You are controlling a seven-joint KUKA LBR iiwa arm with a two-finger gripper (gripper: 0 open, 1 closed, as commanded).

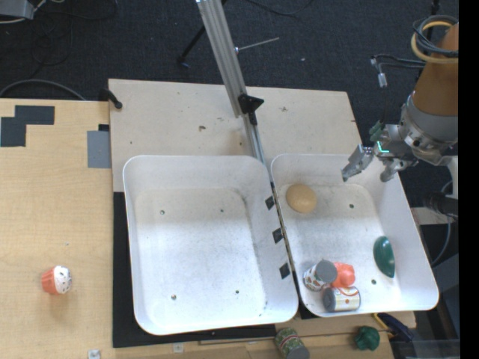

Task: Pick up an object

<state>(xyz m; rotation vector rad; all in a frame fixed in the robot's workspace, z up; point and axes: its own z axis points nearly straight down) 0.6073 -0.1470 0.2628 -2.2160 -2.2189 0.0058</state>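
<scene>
Small cans [333, 286] and an orange piece [344, 274] are seen at the right bin's [419, 275] near edge, a tan ball [301, 198] farther back; the gripper [372, 164] is held over its far rim, jaws spread wide, nothing gripped

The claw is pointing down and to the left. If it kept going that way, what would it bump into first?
Probably the tan ball. The claw hangs over the right bin's far edge, aimed toward it. Height is hard to judge, so it might meet the bin floor first.
</scene>
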